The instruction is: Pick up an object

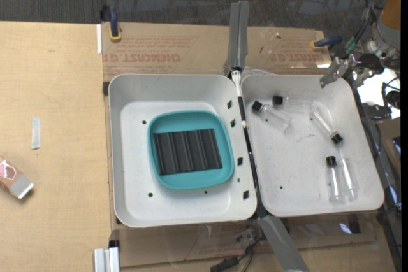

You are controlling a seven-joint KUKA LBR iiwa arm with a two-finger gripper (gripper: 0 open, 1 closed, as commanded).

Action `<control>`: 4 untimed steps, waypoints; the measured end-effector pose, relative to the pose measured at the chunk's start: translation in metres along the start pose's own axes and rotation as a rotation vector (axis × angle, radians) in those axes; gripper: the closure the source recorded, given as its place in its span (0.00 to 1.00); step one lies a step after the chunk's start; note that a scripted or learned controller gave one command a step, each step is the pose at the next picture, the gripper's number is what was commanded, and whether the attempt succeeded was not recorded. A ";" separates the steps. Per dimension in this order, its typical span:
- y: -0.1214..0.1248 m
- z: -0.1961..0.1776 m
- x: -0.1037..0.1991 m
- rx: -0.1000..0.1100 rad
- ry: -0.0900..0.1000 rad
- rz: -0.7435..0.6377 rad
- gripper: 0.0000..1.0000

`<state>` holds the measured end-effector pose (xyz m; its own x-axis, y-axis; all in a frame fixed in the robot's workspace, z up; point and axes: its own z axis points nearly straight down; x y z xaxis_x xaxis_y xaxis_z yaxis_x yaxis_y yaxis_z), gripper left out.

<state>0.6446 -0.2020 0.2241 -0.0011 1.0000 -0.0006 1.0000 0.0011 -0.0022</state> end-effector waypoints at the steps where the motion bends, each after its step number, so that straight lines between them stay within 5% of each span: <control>1: -0.045 0.132 0.008 -0.001 0.000 0.043 0.00; 2: -0.045 0.123 0.007 -0.001 -0.001 0.045 1.00; 3: 0.014 0.025 0.080 -0.001 -0.001 0.205 1.00; 4: 0.009 0.002 0.141 0.000 -0.001 0.269 1.00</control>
<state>0.6531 -0.0607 0.2223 0.2652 0.9642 -0.0019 0.9642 -0.2652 -0.0016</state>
